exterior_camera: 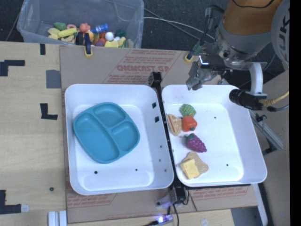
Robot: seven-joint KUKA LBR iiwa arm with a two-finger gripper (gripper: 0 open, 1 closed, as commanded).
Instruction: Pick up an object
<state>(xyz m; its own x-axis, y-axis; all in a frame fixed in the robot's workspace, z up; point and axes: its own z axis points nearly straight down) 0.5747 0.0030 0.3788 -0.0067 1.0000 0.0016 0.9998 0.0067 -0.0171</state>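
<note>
The right bin [235, 140] holds a few toy foods near its left side: a green piece [187, 110], a red-orange piece [189, 123], a tan striped piece [174, 124], purple grapes [195, 143] and a yellow cheese on toast [192, 166]. My gripper [196, 80] hangs above the bin's far left rim, a little beyond the green piece. Nothing shows between its fingers.
The left bin [84, 173] bears a blue divided plate [107, 132]. A clear tub [82, 20] of small toys stands at the back left. A black clip [155, 79] sits where the bins meet. Cables run behind the right bin.
</note>
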